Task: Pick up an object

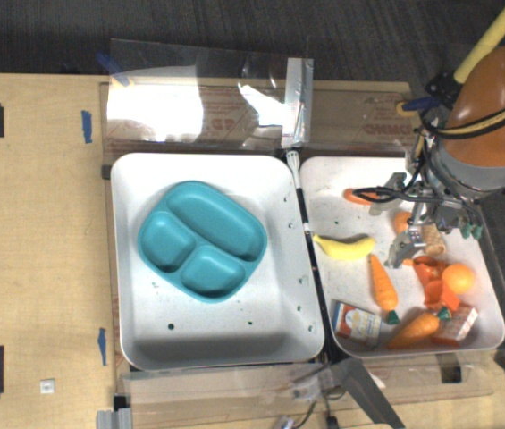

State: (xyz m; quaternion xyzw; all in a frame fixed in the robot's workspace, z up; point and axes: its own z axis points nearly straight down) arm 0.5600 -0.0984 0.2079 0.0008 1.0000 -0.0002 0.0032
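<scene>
The arm reaches into the right bin [493, 315] from the right side, and the tool [410, 239] hangs low above the toy food there. I judge that the step in hand is the approach, just before the grasp. No object sits between the fingers. If the fingers are spread or pressed together, I cannot tell, because the wrist and the cables cover them from above.

Taking the tool as landmark: a banana [344, 247] lies to its left, near but apart. A carrot [382, 286] lies just below it and a little left. An orange ball [458, 279] is to its lower right, with red pieces [431, 280] between the ball and the tool. Another orange piece [366, 196] lies above and left of it. At the lower rim of the bin are a small packet [359, 323] and a second carrot [415, 327]. The left bin [127, 266], far to the left of the tool, carries a teal tray [202, 239].

The nearest likely object is the carrot under the tool. Its long axis runs almost vertical in the view, leaning slightly; the thick end is up, near the tool, and the thin end with the green tip points down toward the packet. The banana has its long axis almost horizontal, lightly curved.

For the next move, I think the tool must go down a little and left, and close across the short width of the carrot, so the fingers should stand crosswise to that axis. The red pieces are close, so they may be pushed.
</scene>
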